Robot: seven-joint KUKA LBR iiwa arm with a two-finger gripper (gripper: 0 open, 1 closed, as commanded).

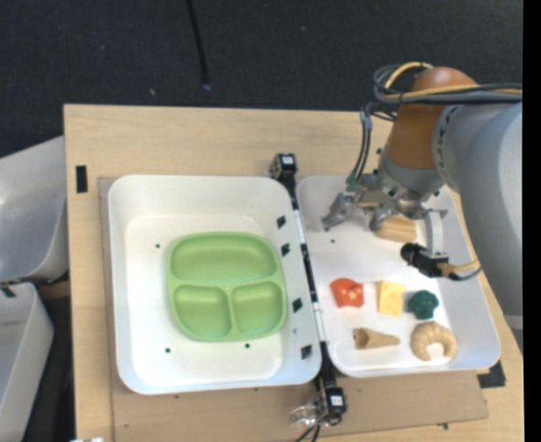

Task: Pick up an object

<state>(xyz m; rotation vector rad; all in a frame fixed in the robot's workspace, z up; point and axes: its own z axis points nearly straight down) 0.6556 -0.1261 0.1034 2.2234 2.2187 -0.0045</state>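
Observation:
My gripper [358, 216] hangs low over the far part of the right bin [468, 325], its two fingers spread open with nothing between them. A tan bread-like piece [398, 229] lies just right of the fingers, partly hidden by the wrist. Toward the front of the same bin lie a red pepper-like piece [347, 292], a yellow cheese block [391, 297], a dark green lump [424, 304], a tan wedge [375, 339] and a croissant [433, 340].
The left bin [132, 339] holds a green divided plate [226, 285]. A ridge with black clips [300, 274] separates the two bins. The wooden bench [206, 136] extends behind them, and the arm's grey body fills the right side.

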